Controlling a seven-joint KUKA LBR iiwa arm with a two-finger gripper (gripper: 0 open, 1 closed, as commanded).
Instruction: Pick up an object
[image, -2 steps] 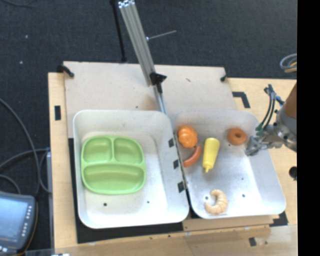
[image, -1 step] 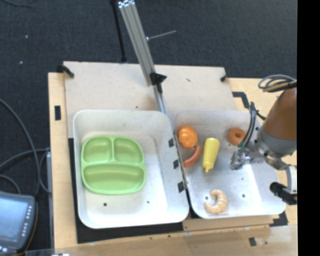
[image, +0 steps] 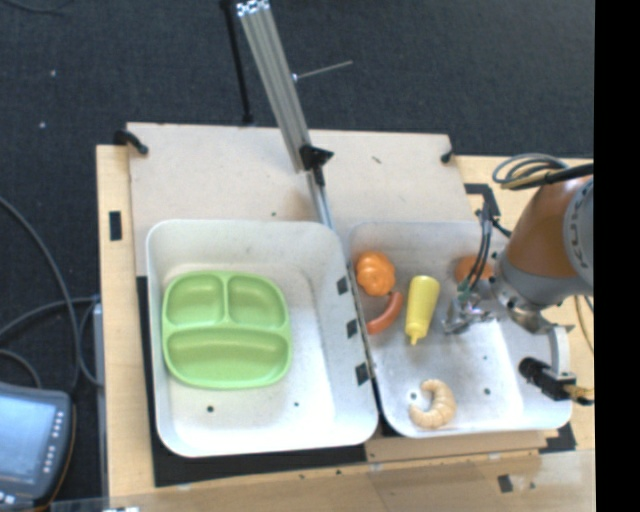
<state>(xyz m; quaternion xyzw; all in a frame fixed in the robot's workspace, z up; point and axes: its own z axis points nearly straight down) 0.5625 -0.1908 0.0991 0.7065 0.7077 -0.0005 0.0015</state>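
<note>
Dark carpet all round, and on it a pale wooden bench (image: 400, 170) carrying two white bins. My gripper (image: 462, 315) is down inside the right bin (image: 490, 400), reaching in from the right, and whether my fingers are spread or pinched I cannot tell; they are a small dark tangle from up here. Nothing shows between them.

Just beside my fingers, to the left, a yellow bottle (image: 421, 306) lies lengthwise on the bin floor, close but I cannot say touching. Just above them, tucked against my wrist, something orange (image: 470, 267) peeks out, partly hidden. Past the bottle, further left, a reddish sausage (image: 384, 314) lies tilted, and just above it an orange fruit (image: 375, 273) sits near the bin's left wall. Below my fingers and a little left, toward the near edge, a curled tan pastry (image: 433, 404) rests well apart from the others.

Beyond all that, far left of my fingers, the left bin (image: 300, 400) bears a green divided tray (image: 226, 329). A metal pole (image: 281, 85) slants up from between the bins.
</note>
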